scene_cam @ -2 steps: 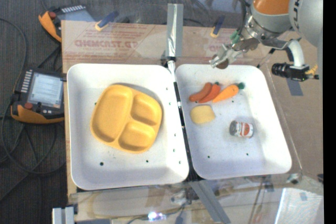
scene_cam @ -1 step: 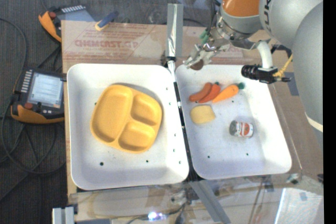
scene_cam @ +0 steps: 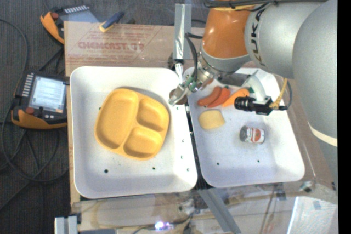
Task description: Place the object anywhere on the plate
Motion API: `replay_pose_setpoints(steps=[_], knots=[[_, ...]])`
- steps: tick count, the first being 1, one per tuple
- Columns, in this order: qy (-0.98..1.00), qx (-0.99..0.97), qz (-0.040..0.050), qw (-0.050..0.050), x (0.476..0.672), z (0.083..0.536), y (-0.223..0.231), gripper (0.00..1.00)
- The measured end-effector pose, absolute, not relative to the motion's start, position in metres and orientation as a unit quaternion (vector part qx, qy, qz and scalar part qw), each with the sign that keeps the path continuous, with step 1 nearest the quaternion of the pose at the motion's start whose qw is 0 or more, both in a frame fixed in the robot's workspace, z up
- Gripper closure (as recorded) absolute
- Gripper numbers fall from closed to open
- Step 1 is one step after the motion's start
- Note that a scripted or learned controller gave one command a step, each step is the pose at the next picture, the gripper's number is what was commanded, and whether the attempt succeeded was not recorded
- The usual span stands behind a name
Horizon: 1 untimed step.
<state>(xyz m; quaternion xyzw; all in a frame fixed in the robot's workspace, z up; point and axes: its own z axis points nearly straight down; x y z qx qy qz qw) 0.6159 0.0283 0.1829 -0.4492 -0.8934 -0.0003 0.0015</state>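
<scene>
A yellow plate [scene_cam: 132,122] with three compartments lies in the left white bin [scene_cam: 88,172], and I see nothing on it. My gripper [scene_cam: 177,96] hangs over the rims where the two bins meet, just right of the plate's upper right corner. In the right bin [scene_cam: 263,167] lie an orange carrot-like piece [scene_cam: 215,97], a pale yellow lump [scene_cam: 211,119] and a small can [scene_cam: 252,134] on its side. The carrot piece is right beside the gripper, with the arm's orange band [scene_cam: 230,24] above it.
A sheet of cardboard [scene_cam: 109,46] lies behind the left bin. A handheld pendant [scene_cam: 41,100] with a screen sits left of the bench, among cables on the floor. The large grey arm covers the upper right of the right bin.
</scene>
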Motion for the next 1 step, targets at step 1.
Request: replay_pose_setpoints(steps=[1], knots=[[-0.893, -0.449, -0.0003, 0.001, 0.6160, 0.1831, 0.0277, 0.00]])
